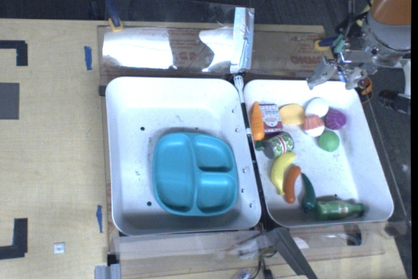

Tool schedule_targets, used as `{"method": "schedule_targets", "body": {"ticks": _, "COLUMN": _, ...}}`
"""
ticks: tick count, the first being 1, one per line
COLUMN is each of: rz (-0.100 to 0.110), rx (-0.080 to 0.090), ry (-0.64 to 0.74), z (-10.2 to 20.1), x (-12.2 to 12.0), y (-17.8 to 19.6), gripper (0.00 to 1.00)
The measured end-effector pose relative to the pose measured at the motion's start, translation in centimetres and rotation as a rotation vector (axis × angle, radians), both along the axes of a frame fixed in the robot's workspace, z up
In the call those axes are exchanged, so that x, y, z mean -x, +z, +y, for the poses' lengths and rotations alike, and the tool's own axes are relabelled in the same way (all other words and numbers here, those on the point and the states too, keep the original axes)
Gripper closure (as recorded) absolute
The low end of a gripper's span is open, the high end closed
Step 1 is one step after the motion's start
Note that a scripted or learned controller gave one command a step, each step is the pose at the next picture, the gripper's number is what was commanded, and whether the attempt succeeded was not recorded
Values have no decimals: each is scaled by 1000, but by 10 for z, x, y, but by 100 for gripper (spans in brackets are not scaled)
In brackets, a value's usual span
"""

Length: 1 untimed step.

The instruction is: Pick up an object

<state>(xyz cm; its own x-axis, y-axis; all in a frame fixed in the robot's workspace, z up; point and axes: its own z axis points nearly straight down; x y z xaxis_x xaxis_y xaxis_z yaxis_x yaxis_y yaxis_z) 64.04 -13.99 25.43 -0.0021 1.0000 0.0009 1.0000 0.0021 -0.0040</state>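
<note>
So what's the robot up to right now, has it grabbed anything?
Hand above right bin's far corner, nothing seen in it. Toy food clustered in that bin, untouched. Blue tray in left bin.

A turquoise tray [194,173] lies in a white bin [124,140]; the other white bin [372,166] holds a yellow banana [281,170], purple ball [336,119], green ball [328,141] and green bottle [338,208].

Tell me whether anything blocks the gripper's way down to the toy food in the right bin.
Nothing visible does. The gripper hangs over the far right corner of the right bin, and the toys lie uncovered; the nearest, a white egg and purple toy, are just below it.
</note>
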Motion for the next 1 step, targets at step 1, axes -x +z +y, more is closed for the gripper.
{"method": "schedule_targets", "body": {"ticks": 1, "rz": -13, "rx": -2, "ry": -18, "z": -38, "x": 2, "y": -122, "gripper": 0}}
